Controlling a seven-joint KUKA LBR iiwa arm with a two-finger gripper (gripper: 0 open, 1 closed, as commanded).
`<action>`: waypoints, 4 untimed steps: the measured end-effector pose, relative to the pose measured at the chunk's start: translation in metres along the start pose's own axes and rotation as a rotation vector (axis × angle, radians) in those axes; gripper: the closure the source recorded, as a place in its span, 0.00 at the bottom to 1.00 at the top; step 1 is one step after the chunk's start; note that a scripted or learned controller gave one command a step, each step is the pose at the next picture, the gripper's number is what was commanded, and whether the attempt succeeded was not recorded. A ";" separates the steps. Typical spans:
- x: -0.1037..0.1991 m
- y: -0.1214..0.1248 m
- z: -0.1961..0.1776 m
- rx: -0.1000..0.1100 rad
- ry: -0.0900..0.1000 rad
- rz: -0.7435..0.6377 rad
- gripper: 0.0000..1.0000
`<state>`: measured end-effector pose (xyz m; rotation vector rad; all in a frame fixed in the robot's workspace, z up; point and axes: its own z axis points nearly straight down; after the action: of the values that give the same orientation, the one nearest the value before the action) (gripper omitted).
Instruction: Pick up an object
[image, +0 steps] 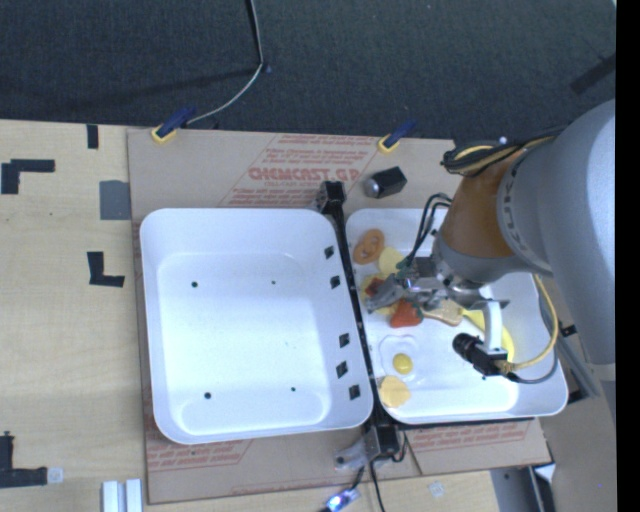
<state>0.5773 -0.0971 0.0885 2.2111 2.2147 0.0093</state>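
there, two white bins (160, 260); end effector (408, 290) over several food toys, finger state impossible to tell

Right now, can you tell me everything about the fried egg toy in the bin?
The fried egg toy is small and flat, white with a round yellow yolk in the middle, and it looks like plastic. It lies on the floor of the right bin, toward its near edge. A yellow-orange piece sits just beside it. The gripper is farther up, not touching it.

The arm (590, 230) was bulky and grey, with an orange band (478, 215) — black and yellow cables (545, 330) looped alongside it.
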 end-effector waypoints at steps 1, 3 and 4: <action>0.000 -0.041 0.000 0.002 0.000 0.001 0.00; -0.014 0.034 0.003 0.009 0.003 -0.001 1.00; -0.014 0.031 0.002 0.015 0.004 0.000 0.00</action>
<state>0.6084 -0.1107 0.0865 2.2207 2.2233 -0.0028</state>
